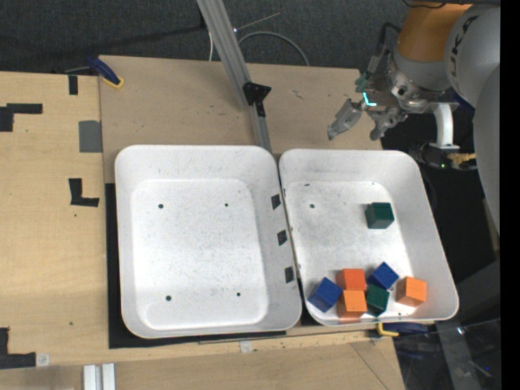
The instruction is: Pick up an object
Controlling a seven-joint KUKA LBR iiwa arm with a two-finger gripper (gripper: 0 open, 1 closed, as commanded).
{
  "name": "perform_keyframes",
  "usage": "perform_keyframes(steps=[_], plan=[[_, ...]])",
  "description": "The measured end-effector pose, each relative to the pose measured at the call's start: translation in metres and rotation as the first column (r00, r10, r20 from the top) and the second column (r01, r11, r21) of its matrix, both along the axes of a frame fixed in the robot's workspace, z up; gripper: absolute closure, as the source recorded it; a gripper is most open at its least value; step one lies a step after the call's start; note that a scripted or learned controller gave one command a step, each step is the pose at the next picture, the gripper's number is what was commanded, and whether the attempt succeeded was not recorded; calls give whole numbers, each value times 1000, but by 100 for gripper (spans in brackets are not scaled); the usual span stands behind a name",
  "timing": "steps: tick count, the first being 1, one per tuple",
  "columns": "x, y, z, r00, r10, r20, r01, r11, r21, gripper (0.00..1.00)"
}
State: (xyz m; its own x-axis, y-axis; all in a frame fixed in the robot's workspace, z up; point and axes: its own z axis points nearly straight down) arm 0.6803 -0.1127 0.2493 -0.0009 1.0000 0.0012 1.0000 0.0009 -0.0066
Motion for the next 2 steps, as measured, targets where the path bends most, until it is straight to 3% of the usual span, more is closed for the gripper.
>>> perform_keyframes(steps=[1, 2], plan=[[1, 0, 3, 1000, 1, 5, -1, 1000, -2, 0], [-4, -2, -61, 1000, 0, -1, 0, 1000, -2, 0]])
